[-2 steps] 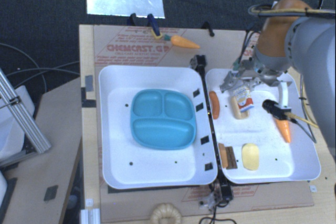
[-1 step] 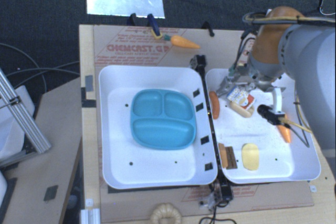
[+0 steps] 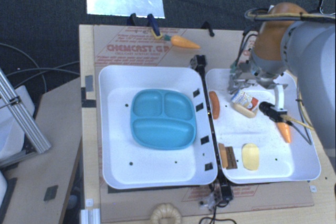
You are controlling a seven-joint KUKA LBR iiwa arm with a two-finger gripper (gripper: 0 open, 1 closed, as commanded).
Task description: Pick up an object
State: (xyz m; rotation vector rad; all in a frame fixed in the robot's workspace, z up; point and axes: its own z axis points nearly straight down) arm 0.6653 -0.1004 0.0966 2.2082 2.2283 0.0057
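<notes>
My gripper hangs over the back of the right bin, just above and left of a small white carton with red and blue print. The carton lies tilted on the bin floor, close to the gripper's tip; whether they touch is unclear. An orange sausage lies along the bin's left wall. A small carrot rests toward the right side. A pale yellow piece and a brown bar sit near the front.
The left bin bears a blue divided plate. A toy carrot lies on the cardboard behind the bins. The grey arm covers the right bin's back right corner.
</notes>
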